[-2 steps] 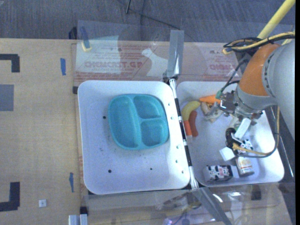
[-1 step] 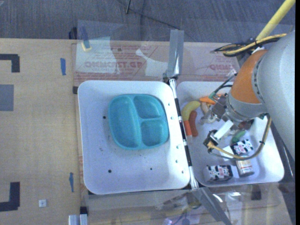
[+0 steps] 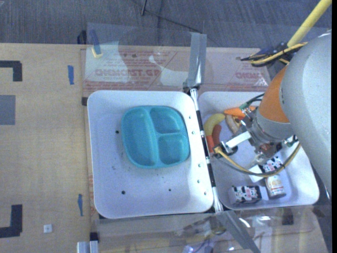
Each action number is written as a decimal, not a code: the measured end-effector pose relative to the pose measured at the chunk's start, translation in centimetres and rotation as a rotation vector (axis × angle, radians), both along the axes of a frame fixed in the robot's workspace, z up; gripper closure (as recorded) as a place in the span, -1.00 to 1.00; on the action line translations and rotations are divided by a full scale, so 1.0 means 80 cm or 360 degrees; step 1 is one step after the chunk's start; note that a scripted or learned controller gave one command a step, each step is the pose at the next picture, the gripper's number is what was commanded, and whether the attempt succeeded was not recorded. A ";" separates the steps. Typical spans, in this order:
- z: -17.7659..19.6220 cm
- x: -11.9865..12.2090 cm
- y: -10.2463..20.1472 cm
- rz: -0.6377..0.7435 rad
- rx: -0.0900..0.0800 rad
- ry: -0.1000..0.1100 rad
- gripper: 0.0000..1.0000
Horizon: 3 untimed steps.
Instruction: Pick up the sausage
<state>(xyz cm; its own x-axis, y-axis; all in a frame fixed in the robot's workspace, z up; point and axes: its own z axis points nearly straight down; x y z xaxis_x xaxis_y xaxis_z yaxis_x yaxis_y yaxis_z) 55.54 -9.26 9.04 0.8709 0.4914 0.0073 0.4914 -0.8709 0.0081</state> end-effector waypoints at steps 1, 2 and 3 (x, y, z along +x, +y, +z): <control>-0.002 0.072 -0.024 0.0069 0.0006 0.0017 -1.00; -0.002 0.116 -0.017 -0.0285 0.0003 0.0011 -1.00; 0.118 0.109 0.006 -0.0489 0.0009 0.0018 -1.00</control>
